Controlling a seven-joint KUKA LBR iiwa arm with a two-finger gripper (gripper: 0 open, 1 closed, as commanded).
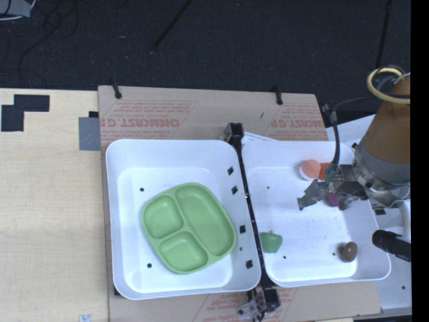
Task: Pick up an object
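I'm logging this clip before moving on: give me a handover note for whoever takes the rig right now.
Gripper: low in the right bin, near its far right part; I cannot tell if anything is in it.
Things: pink piece just behind the gripper, purple bit right at it, green piece by the divider, brown ball at the near right. Green tray lies in the left bin.
Done: arm is down among the things.
Left: no lift seen; a thing must be gripped and raised.
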